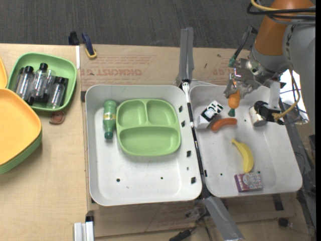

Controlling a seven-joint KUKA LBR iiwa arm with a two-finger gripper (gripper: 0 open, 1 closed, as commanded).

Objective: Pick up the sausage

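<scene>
The sausage [223,124], a short reddish-orange link, lies on the floor of the right bin [281,159], near its back left part. My gripper [233,90] hangs over the back of that bin, above and slightly right of the sausage, clearly apart from it. Directly under the gripper's tip is an orange carrot [233,101] with a green end pointing toward the sausage. I cannot make out whether the carrot is held or just lies below the gripper.
In the right bin are also a black-and-white block [211,111], a metal can [258,115], a banana [244,155] and a purple packet [249,182]. The left bin [100,179] holds a green divided plate [148,126] and a green bottle [109,118].
</scene>
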